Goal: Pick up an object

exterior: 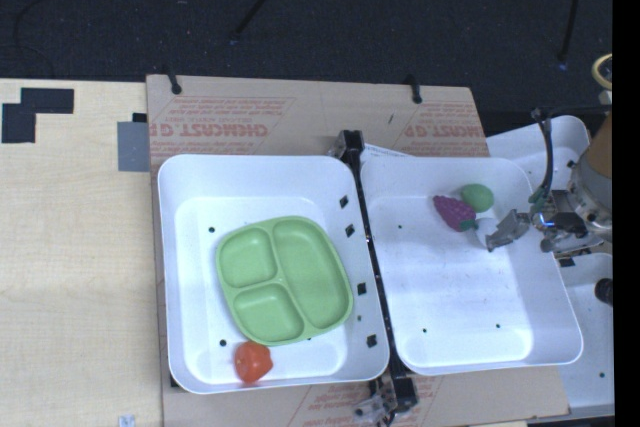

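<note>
Over the right bin's right side, I can't tell my gripper's (500,233) state; nudging the touching purple grape-like toy (453,211) and green ball (477,196) could scatter both.

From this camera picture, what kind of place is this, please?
Most likely a robotics lab bench. Two white bins stand side by side on a board, holding toy-like items such as a green divided plate. A robot arm's gripper reaches in, and cables lie on the dark floor behind.
</note>
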Controlling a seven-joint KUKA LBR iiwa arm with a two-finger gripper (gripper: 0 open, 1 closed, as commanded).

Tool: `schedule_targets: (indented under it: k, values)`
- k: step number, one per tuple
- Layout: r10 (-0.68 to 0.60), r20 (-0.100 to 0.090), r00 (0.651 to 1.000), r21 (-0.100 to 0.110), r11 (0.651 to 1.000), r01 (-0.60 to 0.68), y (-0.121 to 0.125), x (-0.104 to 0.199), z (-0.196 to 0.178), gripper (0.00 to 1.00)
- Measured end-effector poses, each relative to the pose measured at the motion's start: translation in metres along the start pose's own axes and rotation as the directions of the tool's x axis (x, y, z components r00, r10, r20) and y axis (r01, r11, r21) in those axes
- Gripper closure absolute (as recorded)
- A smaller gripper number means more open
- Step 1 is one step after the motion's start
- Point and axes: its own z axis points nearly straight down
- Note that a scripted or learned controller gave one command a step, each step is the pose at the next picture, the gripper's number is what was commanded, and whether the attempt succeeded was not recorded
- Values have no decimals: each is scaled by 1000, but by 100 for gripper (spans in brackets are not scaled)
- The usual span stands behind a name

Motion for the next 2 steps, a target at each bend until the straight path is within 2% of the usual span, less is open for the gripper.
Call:
schedule_targets:
  k: [2]
  values:
    - [1, -1, 1000, 3, 1000, -1, 5, -4, 90, 0]
